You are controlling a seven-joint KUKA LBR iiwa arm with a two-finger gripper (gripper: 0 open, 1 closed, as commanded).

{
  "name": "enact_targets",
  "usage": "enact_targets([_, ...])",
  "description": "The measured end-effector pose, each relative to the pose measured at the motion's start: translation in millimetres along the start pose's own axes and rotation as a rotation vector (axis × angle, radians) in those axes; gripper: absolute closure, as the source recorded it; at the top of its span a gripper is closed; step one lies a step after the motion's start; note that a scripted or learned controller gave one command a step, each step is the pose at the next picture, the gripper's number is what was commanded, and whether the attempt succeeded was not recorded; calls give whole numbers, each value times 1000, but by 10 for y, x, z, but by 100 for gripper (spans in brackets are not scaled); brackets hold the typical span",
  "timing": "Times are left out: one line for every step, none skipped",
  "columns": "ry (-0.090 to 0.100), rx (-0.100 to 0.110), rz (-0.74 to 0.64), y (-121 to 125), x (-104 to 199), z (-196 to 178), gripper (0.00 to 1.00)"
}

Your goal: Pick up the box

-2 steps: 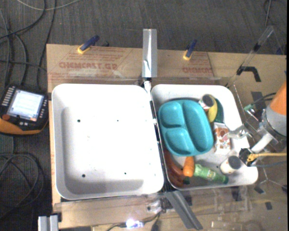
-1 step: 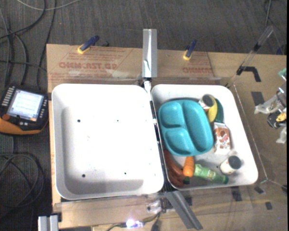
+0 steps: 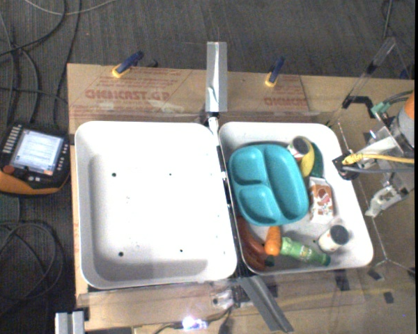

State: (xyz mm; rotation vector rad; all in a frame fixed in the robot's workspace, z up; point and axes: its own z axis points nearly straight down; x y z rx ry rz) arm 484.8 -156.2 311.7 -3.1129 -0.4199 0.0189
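The box (image 3: 321,199) is a small flat pack with red and white print. It lies in the right bin (image 3: 355,256), tucked against the right side of a teal divided tray (image 3: 268,183). My arm (image 3: 403,127) reaches in at the right edge of the view, outside the bin's right wall. Its gripper (image 3: 380,197) hangs to the right of the box, beyond the bin rim and apart from everything in the bin.
The right bin also holds a banana (image 3: 307,160), a can (image 3: 299,145), a green bottle (image 3: 303,251), a carrot (image 3: 272,241), a brown sausage (image 3: 253,245) and a small white bottle (image 3: 332,237). The left bin (image 3: 153,200) sits alongside. A teach pendant (image 3: 31,157) lies far left.
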Motion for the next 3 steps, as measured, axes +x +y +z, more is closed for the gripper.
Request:
enact_targets([0, -2, -39, -740, 204, 12, 0])
enact_targets([-2, 2, 61, -1254, 336, 1257, 0])
enact_targets([-1, -3, 61, -597, 947, -113, 0])
